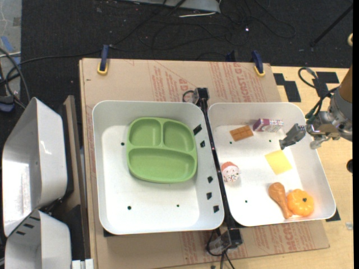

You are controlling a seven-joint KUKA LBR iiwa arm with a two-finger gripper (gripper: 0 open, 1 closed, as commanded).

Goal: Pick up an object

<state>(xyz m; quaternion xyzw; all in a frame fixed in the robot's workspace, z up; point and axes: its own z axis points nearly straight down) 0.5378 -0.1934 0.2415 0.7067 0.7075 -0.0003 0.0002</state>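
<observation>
While the arm (343,102) reaches in from the right, its gripper (305,134) hangs over the right rim of the right bin (263,220), just above and to the right of a yellow square (279,162). Two dark fingers show, one slanting down toward the bin floor and one lying further right over the rim, with a clear gap between them, so they look spread apart, and nothing sits between them.

That right bin holds all the loose things. Along its far side lie a brown cracker (241,133) and, just to its right, a small purple and white box (267,124) on its side. The yellow square lies flat near the middle of the bin. By the left wall stands a small white cup with red marks (230,172). In the near right corner a tan drumstick (279,197) lies at a slant, touching an orange pumpkin (300,202) on its right.

Beside it, the left bin (112,206) holds a green divided plate (162,150), which lies flat in the far half with two small wells at the top and one long well below. Both bins rest side by side on a cardboard sheet (168,80), their inner walls touching along a black strip.
</observation>
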